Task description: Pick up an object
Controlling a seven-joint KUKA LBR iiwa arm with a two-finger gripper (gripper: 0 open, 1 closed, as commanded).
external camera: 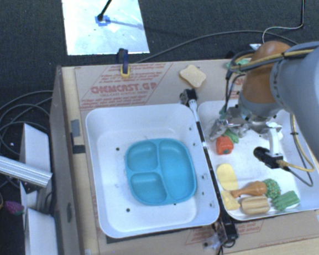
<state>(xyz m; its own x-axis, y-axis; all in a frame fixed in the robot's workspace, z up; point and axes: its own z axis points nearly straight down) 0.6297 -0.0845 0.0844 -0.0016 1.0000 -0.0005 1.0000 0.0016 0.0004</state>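
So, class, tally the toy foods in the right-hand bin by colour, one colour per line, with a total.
Yellow: 2, the two slices
Brown: 2, drumstick, bread roll
Green: 2, broccoli, pod
Orange-red: 1, carrot
Total: 7

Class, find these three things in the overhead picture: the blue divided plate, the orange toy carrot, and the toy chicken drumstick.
blue divided plate (160,171): camera view, central ridge.
orange toy carrot (224,145): camera view, orange body.
toy chicken drumstick (252,189): camera view, meaty end.
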